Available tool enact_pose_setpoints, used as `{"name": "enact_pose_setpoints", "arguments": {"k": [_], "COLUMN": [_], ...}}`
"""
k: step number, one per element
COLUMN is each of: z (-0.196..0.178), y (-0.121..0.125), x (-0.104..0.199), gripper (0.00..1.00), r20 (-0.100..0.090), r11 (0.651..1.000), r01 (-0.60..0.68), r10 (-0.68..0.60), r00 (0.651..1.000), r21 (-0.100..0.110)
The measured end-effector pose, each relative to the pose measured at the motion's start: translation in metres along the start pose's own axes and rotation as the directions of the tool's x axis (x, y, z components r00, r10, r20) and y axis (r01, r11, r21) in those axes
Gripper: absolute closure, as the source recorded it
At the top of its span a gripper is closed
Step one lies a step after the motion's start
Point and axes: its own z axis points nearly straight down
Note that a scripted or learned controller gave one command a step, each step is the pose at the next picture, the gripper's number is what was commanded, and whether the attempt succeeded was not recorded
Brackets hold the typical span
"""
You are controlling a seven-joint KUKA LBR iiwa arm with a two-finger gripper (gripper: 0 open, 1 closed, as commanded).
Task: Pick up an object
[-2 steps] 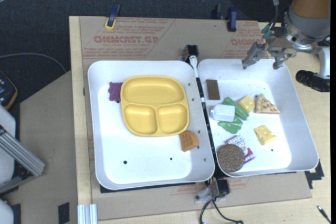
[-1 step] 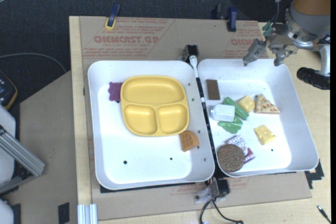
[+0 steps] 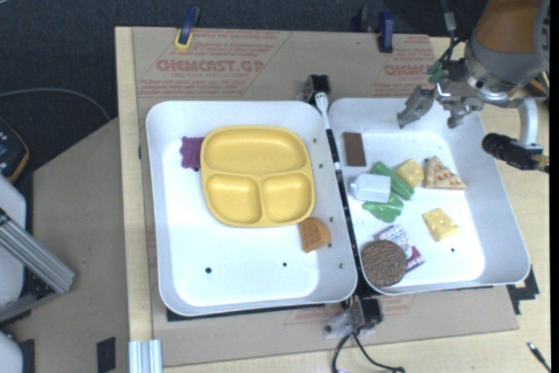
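Dark carpet surrounds the bench (image 3: 262, 57), whose brown board carries two shallow white bins side by side. From the fixed overhead camera, the left bin (image 3: 175, 258) holds a yellow divided plate (image 3: 258, 175), with a purple scrap (image 3: 190, 151) at the plate's left edge and a tan bread-like piece (image 3: 314, 233) just off its lower right corner. The right bin (image 3: 498, 214) holds the candidates: a brown bar (image 3: 354, 148), a white block (image 3: 372, 186) lying over green pieces (image 3: 384, 207), a pizza slice (image 3: 443, 176), a yellow cheese wedge (image 3: 440, 224) and a round brown cookie (image 3: 383, 262). The claw (image 3: 435, 107) hangs above the right bin's far edge, its two fingers spread wide with nothing between them. Every object lies nearer the camera than the claw; the pizza slice and the brown bar look closest, so the coming move likely means travelling toward the camera and down.
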Motion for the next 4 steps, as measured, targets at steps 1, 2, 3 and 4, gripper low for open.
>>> {"name": "enact_pose_setpoints", "arguments": {"k": [1, 2, 3, 4], "z": [0.044, 0.108, 0.116, 0.104], "y": [-0.004, -0.007, -0.007, -0.006], "x": [0.005, 0.008, 0.008, 0.008], "gripper": [0.0, 0.0, 0.0, 1.0], "r20": [0.0, -0.001, 0.0, 0.0], "r11": [1.0, 1.0, 1.0, 1.0], "r01": [0.001, 0.001, 0.0, 0.0], "r10": [-0.001, -0.001, 0.0, 0.0], "r00": [1.0, 1.0, 1.0, 1.0], "r21": [0.0, 0.003, -0.001, -0.006]}}
